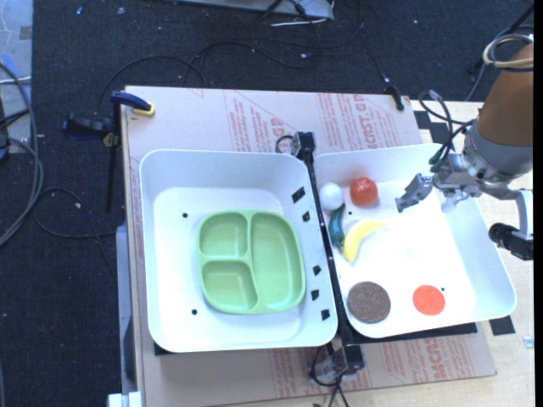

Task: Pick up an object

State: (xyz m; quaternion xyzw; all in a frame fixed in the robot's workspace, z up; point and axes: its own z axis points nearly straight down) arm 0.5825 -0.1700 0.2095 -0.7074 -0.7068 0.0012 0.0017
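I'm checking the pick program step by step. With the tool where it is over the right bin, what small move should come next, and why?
Probably shift the tool toward the red tomato and lower it. The tool sits above the right bin beside the tomato with nothing between its fingers, and the tomato is the closest item, standing apart from the white ball and the banana.
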